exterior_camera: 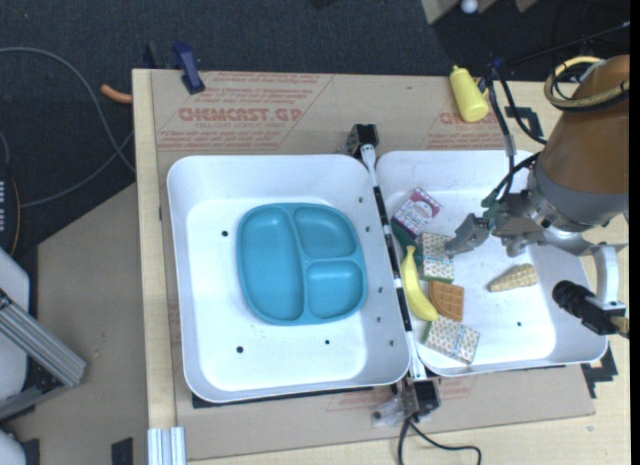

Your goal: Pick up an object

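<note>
My gripper (472, 236) hangs over the right bin (530, 348), at the end of the grey and orange arm coming in from the right. Just left of its tip lies a small checkered cracker (435, 254). A pink and white packet (417, 210) sits above that. A yellow banana (416, 289) lies along the bin's left wall, with an orange waffle square (449, 300) beside it and a patterned packet (453, 339) below. A tan wedge (513, 278) rests below the gripper, to the right. Nothing is seen held.
The left bin (200, 353) holds a blue divided plate (300, 261). A yellow bottle (467, 94) and a blue clamp (186, 67) lie on the board behind the bins. Cables run down to the wrist at the right.
</note>
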Tool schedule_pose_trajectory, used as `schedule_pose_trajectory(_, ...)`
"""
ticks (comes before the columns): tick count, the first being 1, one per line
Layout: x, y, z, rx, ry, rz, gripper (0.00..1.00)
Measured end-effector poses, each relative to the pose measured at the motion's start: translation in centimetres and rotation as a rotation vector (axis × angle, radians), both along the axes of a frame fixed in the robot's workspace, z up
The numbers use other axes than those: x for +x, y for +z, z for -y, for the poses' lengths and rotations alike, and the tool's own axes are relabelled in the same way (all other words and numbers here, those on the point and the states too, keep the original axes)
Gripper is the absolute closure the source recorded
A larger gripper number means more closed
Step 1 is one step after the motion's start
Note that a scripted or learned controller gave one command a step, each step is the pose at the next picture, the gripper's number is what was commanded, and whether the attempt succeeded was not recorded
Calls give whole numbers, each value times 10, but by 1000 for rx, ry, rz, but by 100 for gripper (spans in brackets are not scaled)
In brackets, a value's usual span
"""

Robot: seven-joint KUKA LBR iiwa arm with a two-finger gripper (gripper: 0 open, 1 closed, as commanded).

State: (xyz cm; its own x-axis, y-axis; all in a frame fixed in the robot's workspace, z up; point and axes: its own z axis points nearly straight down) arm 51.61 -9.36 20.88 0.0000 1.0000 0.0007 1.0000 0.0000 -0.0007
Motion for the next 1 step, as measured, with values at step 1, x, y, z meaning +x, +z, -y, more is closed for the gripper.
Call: schedule_pose_trajectory(1, -38, -99, 16, 0, -1, -2, 0)
